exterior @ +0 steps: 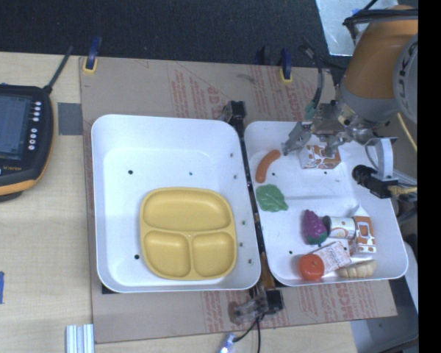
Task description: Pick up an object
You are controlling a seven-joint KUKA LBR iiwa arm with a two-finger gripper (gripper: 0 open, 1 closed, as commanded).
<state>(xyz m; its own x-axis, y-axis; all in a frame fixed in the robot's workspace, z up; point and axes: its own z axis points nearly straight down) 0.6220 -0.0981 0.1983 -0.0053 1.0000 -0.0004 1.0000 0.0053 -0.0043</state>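
Step in hand, as judged: approach to a grasp. No object is lifted yet, and the next move calls for a descent onto one item followed by closure.

Left to right across the table [37,271]:

- A teach pendant [11,140] with an orange rim lies at the far left, well apart from the work area. A small blue mark [1,287] sits below it.
- The left bin [110,197] holds a yellow divided tray [189,232] with three compartments. The tray lies flat in the lower half of the bin.
- The right bin [382,219] holds the candidate objects. An orange sausage-shaped toy [266,165] lies tilted near the dividing wall, with a green leaf-shaped toy [271,198] just below it. A purple toy vegetable [314,226] lies further right. A red tomato-like toy [312,266], printed cartons [353,237] and a pale item [356,271] cluster at the lower right, touching or nearly touching one another.
- The claw [312,134] hangs over the upper part of the right bin. A small printed carton [322,155] lies directly beneath or beside it. Whether the claw is spread or closed cannot be determined, nor whether it touches the carton.

Obstructions: the back wall of the bin stands close to that carton and limits lateral clearance. The lower-right cluster is crowded, so a grasp there risks catching two items.
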